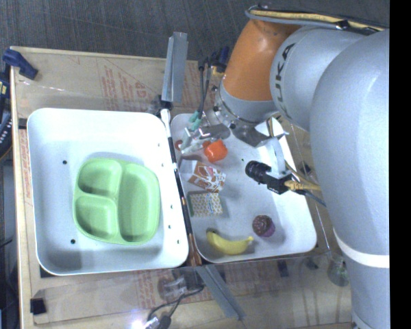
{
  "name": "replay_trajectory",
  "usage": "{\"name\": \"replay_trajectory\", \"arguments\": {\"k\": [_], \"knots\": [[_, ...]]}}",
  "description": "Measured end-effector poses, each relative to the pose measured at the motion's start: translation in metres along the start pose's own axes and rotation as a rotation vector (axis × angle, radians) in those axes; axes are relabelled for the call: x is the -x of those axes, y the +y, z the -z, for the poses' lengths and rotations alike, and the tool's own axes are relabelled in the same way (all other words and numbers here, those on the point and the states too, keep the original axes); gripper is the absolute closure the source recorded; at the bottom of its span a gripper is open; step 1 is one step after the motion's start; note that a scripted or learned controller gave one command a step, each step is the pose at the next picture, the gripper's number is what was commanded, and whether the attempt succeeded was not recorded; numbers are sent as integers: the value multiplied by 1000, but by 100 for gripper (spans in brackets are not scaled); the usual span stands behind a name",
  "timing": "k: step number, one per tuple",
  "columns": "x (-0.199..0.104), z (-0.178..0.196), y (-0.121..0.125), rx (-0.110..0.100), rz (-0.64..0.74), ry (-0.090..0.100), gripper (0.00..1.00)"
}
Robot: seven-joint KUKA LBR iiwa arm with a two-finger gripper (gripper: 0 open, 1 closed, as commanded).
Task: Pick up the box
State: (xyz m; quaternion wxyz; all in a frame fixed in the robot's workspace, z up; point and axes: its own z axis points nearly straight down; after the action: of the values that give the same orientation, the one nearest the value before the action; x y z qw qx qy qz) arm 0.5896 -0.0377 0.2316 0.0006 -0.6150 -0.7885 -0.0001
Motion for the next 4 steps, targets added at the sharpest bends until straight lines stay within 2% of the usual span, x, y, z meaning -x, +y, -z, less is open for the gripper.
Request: {"name": "replay_trajectory", "arguments": {"k": [1,2,3,4], "knots": [[-1,41,2,2,311,-1,100],[-22,3,-33,-3,162,0,100],[-40,59,39,0,-330,0,100],[-40,58,39,-1,-329,0,0]]}}
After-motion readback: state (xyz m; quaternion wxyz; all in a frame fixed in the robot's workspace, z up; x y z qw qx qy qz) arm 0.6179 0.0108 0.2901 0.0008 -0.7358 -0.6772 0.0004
